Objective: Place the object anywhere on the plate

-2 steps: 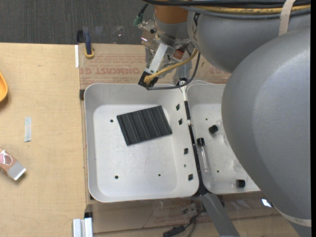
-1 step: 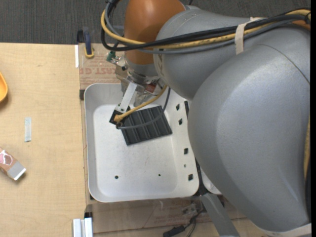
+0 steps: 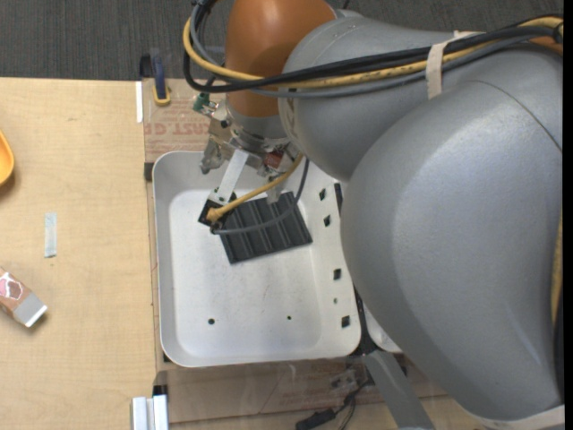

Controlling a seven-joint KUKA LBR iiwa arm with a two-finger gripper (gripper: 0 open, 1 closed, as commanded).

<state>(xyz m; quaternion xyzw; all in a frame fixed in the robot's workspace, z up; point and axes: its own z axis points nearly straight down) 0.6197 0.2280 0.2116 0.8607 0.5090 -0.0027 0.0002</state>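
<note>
A black ribbed slab (image 3: 266, 228) lies flat and turned at an angle in the upper middle of the white bin (image 3: 183, 330). My gripper (image 3: 226, 155) hangs over the bin's far edge, just up and left of the slab, below the orange wrist band. Nothing shows between the gripper and the slab. At the far left edge of the view an orange curved piece (image 3: 4, 161) rests on the wooden board; I cannot tell what it is.
The grey arm covers the right half of the view. On the wooden board (image 3: 81, 150) left of the bin lie a small grey strip (image 3: 50, 236) and a red-and-white packet (image 3: 20, 299). A blue clamp (image 3: 160, 81) sits at the board's far corner.
</note>
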